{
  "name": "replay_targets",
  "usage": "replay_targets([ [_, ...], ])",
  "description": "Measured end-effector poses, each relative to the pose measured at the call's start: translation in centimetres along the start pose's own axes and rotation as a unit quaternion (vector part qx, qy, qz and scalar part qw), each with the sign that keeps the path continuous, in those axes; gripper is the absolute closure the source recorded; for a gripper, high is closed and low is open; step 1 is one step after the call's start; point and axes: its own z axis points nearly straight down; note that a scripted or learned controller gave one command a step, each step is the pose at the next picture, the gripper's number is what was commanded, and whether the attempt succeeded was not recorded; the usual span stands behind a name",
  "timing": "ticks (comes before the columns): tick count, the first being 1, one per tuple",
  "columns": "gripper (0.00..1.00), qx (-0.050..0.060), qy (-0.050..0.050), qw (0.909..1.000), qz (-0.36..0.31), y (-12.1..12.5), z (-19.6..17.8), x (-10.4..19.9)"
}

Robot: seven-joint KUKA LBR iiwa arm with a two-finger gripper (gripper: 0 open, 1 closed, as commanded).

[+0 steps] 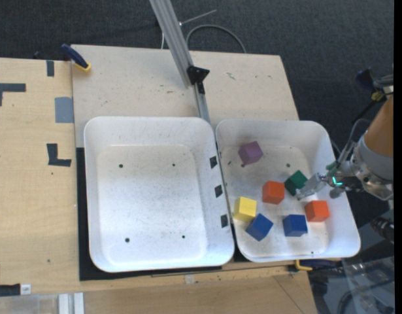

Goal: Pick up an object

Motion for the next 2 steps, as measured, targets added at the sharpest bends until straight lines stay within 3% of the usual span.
replay_targets([
  [1,0.0,-0.002,0.0,1.0,-0.001,0.1,-0.2,0.0],
  [2,0.0,0.0,0.0,1.0,-0.001,-0.2,4.1,0.1],
])
